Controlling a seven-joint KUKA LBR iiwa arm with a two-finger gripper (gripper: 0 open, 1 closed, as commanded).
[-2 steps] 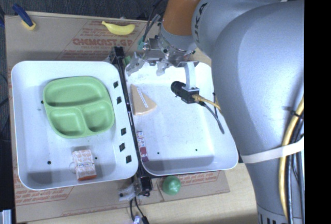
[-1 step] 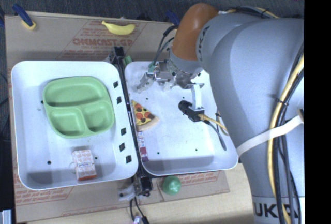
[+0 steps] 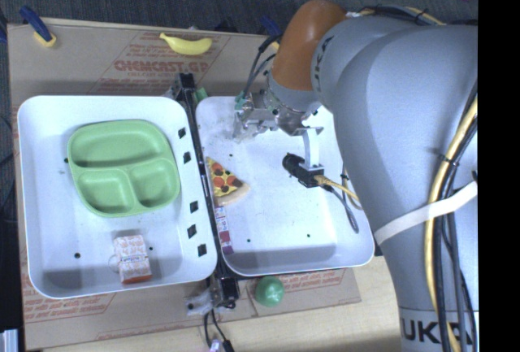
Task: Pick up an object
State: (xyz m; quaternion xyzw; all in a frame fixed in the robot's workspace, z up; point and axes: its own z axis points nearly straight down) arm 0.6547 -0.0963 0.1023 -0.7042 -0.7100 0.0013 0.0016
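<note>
Grey arm poises its gripper (image 3: pixel 258 121) near the right bin's (image 3: pixel 276 257) far left corner; finger state cannot be told. Approach step, seemingly: the nearest candidate, a toy pizza slice (image 3: pixel 225 181), lies apart, requiring repositioning and descent.

Right bin (image 3: pixel 276 257) floor mostly open, pizza slice (image 3: pixel 224 180) at left wall, arm (image 3: pixel 382 82) overhanging right

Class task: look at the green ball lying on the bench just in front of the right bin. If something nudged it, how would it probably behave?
The green ball looks round and smooth, so it would probably roll at a light push. It lies on flat cardboard outside the right bin, with no wall in front to stop it. Its small size suggests it is light.
</note>
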